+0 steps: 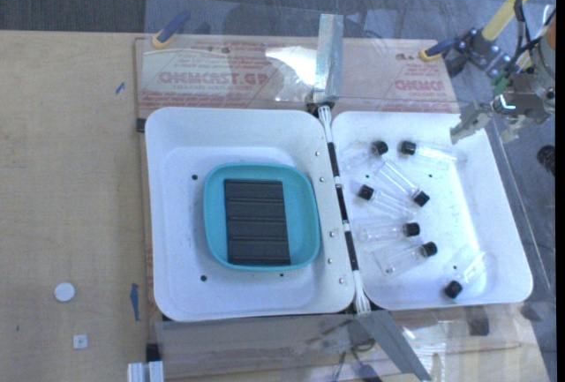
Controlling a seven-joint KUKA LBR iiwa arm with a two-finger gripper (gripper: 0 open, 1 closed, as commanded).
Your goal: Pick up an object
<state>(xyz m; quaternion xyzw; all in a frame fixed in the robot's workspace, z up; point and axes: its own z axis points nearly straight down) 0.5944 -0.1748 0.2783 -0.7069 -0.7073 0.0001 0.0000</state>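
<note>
in the camera view, several small clear plastic vials with black caps [399,181] lie scattered on their sides in the right shallow white bin [510,239], while the left white bin [168,221] holds a teal square tray [214,221] with a dark ribbed insert; the two-finger gripper [466,126] hovers at the right bin's upper right rim, and i cannot tell its state. the vials look light, stiff, smooth and prone to rolling; a hold across the middle of a tube, square to its length, seems best.

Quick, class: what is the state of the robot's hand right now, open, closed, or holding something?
Hand: over the top right corner of the right shallow white bin, nothing seen held; open or closed cannot be told.
</note>
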